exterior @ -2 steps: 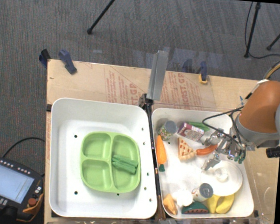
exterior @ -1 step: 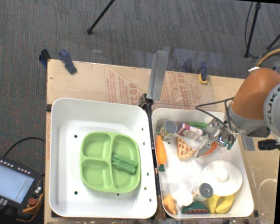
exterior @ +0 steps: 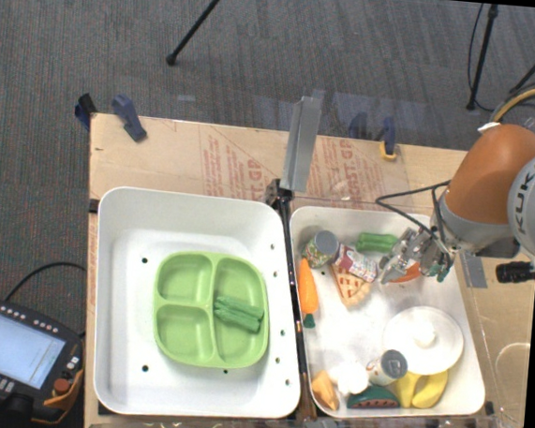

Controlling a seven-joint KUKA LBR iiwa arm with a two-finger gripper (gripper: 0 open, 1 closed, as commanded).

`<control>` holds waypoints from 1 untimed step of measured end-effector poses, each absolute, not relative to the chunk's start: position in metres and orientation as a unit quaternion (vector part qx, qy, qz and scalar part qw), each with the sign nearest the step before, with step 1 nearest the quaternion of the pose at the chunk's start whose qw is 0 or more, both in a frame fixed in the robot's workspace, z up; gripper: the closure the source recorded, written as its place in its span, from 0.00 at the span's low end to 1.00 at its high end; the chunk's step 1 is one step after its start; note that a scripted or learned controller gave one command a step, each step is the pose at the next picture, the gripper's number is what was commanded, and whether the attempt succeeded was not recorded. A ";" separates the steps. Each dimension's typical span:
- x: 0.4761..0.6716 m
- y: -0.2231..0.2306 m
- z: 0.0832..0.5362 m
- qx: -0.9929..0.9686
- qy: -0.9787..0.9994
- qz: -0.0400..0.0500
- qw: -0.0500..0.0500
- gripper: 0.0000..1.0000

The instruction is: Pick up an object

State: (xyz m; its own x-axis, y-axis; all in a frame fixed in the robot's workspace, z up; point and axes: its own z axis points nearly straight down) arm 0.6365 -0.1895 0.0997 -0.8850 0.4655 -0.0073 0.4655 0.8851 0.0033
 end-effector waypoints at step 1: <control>0.614 -0.160 0.236 0.306 0.952 0.001 0.008 1.00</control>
State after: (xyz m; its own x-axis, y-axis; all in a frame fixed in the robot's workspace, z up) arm 0.6139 -0.1600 0.2356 -0.8128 0.5824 -0.0151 0.5823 0.8129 0.0070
